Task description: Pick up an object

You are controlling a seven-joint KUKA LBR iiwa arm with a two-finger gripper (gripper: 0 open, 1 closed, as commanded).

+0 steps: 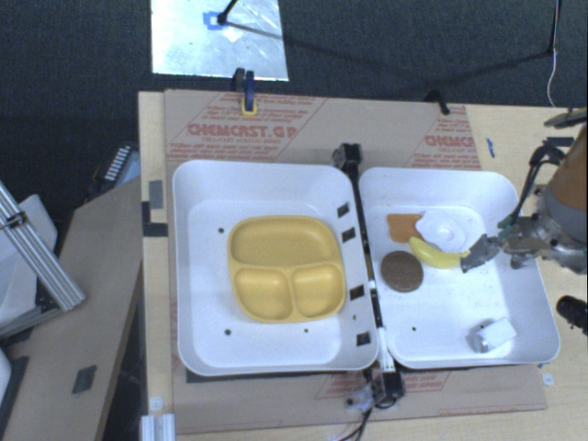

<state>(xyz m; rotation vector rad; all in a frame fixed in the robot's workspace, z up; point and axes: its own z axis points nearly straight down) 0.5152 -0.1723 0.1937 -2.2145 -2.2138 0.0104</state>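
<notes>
The banana [435,255] lies in the right bin [528,338], in its upper middle part, slanting from upper left to lower right, and its lower right end touches or nearly touches the tip of the pincer [475,254], which comes in low from the right edge of that bin. Whether the pincer is open, closed or gripping anything cannot be told, for its dark tip is small and blurred; the banana does not clearly sit between any part of it. A white crumpled thing [446,228] lies just above the banana and overlaps its upper end, and an orange piece [401,226] lies to the left of that, touching it. A brown disc [401,271] rests just below and left of the banana, close to the divider [365,246] between the bins. A small white-grey block [490,335] sits well apart from the rest, near the lower right corner of the right bin, below the pincer. The arm [562,219] stands at the right edge of the view, above the bin's right rim. The left bin [197,246] holds a yellow tray [283,267] with three compartments, lying flat near its middle, well apart from the pincer. Both bins rest on a cardboard sheet [276,122] on the bench [152,136].
</notes>
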